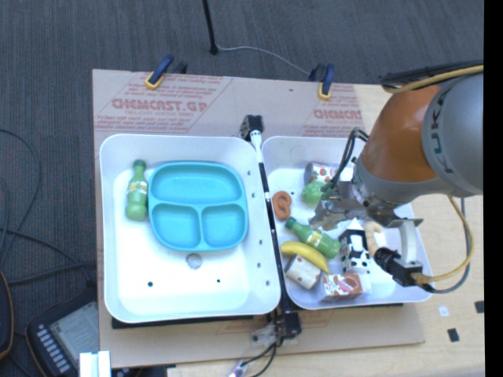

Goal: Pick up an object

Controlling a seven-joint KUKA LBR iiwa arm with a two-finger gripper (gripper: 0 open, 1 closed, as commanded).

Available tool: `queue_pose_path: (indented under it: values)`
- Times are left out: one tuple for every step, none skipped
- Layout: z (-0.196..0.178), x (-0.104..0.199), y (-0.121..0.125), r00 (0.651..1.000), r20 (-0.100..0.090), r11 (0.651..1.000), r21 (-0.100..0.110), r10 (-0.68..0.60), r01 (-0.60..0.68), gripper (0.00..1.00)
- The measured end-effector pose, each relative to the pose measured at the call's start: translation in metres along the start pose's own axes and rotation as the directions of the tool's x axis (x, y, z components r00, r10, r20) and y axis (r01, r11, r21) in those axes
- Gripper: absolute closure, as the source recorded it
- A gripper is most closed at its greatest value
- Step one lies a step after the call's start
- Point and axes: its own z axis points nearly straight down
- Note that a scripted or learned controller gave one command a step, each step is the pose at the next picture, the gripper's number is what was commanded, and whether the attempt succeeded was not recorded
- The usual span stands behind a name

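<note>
My gripper is low in the right bin, at the end of the grey and orange arm. It hangs just above the neck end of a green bottle lying on the bin floor. A green leafy toy sits just behind the gripper. Nothing visibly sits in the gripper. A yellow banana lies in front of the bottle, and an orange ring rests to its left near the bin wall. The wrist hides part of the bin's right half.
The right bin also holds a small printed box, a black and white cow toy, a red and white carton and a cake-like piece. The left bin holds a blue divided tray and another green bottle.
</note>
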Motion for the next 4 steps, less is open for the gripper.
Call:
queue_pose_path:
  values:
    - [0.0,0.0,0.0,1.0,0.0,1.0,0.0,0.001,-0.001,0.0]
    - [0.076,-0.025,-0.024,1.0,0.001,1.0,-0.002,0.001,-0.001,0.0]
    - [0.067,-0.025,-0.024,1.0,0.0,1.0,0.0,0.002,-0.002,1.0]
    - [0.0,0.033,-0.031,1.0,0.001,1.0,-0.001,0.0,0.0,1.0]
